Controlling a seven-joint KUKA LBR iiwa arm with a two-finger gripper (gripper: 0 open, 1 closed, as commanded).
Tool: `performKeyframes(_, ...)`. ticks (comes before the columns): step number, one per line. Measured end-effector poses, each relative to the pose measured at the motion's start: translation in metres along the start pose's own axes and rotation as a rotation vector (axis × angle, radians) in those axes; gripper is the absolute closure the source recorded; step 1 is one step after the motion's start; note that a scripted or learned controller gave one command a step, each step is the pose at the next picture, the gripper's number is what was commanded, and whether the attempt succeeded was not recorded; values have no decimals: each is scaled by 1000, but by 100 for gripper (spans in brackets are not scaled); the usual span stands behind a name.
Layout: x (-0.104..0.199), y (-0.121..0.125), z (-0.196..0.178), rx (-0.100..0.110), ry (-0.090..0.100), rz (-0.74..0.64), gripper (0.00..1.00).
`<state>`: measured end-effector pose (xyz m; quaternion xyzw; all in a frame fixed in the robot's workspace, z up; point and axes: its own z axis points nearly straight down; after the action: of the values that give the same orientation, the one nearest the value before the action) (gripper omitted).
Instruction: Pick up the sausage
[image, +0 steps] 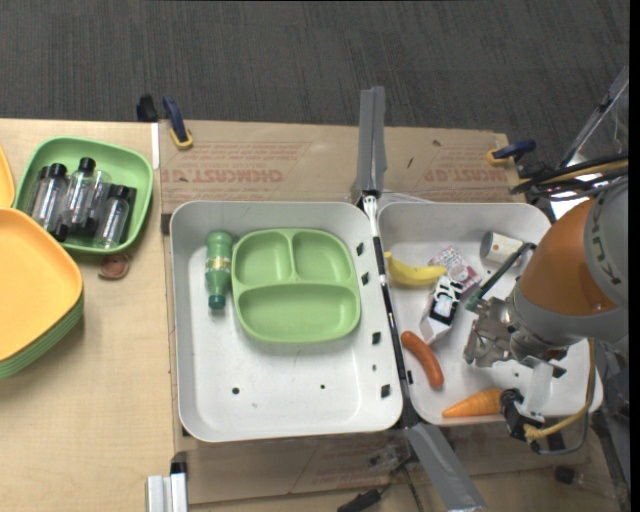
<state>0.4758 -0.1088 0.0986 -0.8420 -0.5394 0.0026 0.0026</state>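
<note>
Presently, your stock at this moment, with every place reckoned from the right-hand white bin (420, 215):

- Sausage (423, 359), reddish-orange, short and round-ended, smooth-skinned: lies on the floor of that bin near its left wall, slanting, apart from its neighbours. You should expect it to be light, a little soft, and slick on its curved skin. Take it across the middle of its length, jaws closing on the two long sides, so it cannot roll or squirt out endwise.
- Gripper (485, 345), metal, two-fingered, on the grey arm with the orange band (570, 270): over the same bin, to the right of the sausage and not touching it. Nothing is seen between the fingers; whether they are spread or pressed together you cannot tell.
- Orange carrot-shaped toy (474, 404): at the bin's near wall, below the gripper.
- Yellow banana (414, 270): toward the bin's far left.
- Small black-and-white carton (444, 300): just right of the banana; its printing is too small to read.
- Green three-compartment plastic plate (296, 284) and green bottle (217, 268): in the neighbouring bin to the left.
- Cardboard sheet (240, 172) beyond the bins: red printed lettering, upside down and not legible enough to record.
</note>
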Motion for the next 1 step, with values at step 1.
performKeyframes(1, -59, 28, 8, -2, 0, 344, 100)
